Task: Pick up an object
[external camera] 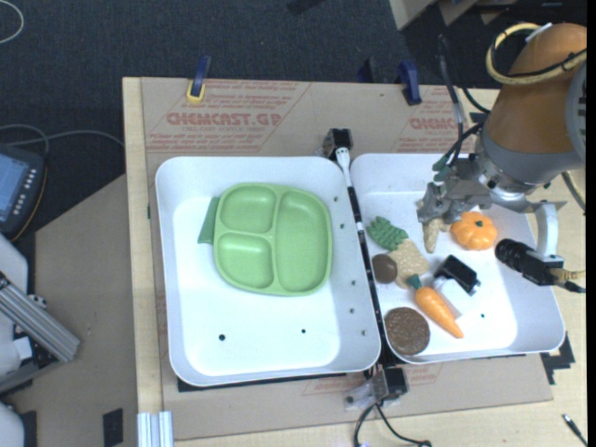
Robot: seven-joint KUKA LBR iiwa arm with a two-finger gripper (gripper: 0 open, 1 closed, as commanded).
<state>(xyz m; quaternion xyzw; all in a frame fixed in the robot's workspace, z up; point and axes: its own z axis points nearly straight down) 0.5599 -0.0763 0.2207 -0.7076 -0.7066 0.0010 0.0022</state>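
The gripper [438, 214], its opening impossible to tell, hovers beside the small pumpkin [474, 232], likely light, smooth, best pinched across its middle.

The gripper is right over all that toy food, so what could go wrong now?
1. The gripper hangs beside the little pumpkin and a pale piece; it might nudge them instead of catching one.
2. The carrot, black block and brown disc lie crowded together, so grabbing one could push the others.
3. The pumpkin is round and could roll away.
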